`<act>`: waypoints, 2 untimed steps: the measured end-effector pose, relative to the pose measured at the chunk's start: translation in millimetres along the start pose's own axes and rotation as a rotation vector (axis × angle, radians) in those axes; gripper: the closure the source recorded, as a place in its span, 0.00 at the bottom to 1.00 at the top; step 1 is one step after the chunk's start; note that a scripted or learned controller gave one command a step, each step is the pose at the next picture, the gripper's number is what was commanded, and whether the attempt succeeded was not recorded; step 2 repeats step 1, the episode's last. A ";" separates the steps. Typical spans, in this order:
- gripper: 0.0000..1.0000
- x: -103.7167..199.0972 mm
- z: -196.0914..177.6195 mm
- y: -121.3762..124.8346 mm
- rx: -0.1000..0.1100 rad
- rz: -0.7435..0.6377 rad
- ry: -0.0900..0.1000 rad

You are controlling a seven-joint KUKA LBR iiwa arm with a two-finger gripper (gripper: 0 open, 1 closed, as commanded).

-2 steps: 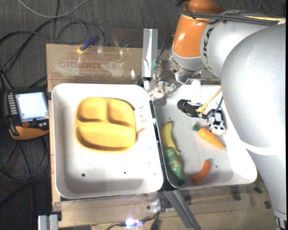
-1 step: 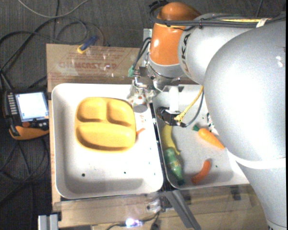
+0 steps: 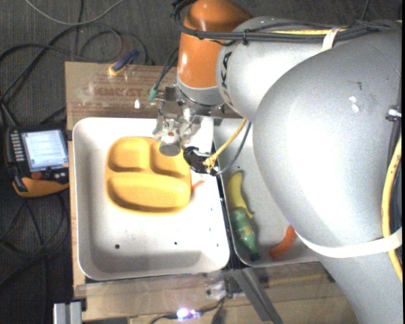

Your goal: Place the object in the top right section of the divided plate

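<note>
Floor: dark grey carpet, ribbed weave | cables: pale cord looped at top, black leads trailed at left | bench: brown board showed behind the bins | left floor: handheld pendant with lit screen, orange-edged | bottom: small bright light glared near bench frame.

hand over yellow divided plate's top-right section.
</note>
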State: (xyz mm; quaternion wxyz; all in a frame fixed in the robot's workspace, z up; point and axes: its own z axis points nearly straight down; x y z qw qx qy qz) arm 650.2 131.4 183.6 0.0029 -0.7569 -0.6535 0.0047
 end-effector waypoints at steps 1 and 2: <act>0.00 -0.1 -0.2 0.1 -0.001 0.000 0.000; 0.00 -0.1 -0.2 0.1 -0.001 0.000 0.000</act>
